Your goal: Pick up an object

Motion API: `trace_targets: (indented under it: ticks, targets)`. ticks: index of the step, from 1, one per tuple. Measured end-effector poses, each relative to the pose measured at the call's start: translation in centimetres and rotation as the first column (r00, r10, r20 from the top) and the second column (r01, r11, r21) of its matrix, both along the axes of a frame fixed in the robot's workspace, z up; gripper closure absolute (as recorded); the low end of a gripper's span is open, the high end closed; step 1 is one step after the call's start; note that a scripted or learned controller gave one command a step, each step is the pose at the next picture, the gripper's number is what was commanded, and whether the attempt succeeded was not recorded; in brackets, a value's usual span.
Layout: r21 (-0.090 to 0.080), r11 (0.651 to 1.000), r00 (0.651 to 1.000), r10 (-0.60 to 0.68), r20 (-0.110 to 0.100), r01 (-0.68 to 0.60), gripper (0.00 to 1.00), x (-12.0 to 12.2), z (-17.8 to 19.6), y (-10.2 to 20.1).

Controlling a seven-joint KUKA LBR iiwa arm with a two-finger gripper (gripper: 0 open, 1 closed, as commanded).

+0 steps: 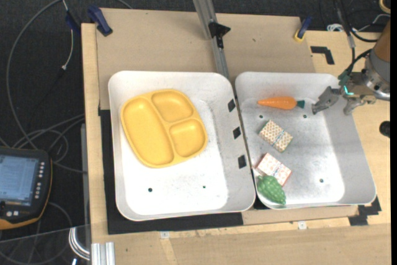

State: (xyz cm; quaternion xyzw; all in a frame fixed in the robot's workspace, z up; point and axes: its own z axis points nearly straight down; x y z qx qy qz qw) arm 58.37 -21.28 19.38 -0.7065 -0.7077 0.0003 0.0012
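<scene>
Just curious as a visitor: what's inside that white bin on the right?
The right bin holds a toy carrot, a patterned block, a red-and-white block and a green leafy toy. Whatever lies beneath them is covered.

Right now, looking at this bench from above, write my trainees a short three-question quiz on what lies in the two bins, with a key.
1. True or false: the yellow divided plate lies in the same bin as the toy carrot.
2. Which thing lies nearest the pincer? A) carrot B) green toy C) yellow plate
3. Fill in: the plate has ___ compartments.

Key: 1 false, the plate is in the left bin, the carrot in the right bin. 2 A. 3 three.
</scene>
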Motion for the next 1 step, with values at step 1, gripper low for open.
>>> trace_targets:
  ticks: [1]
  targets:
    - [0.001,1.0,1.0,0.0,-0.004,0.0,0.0,-0.06,-4.42,0.71]
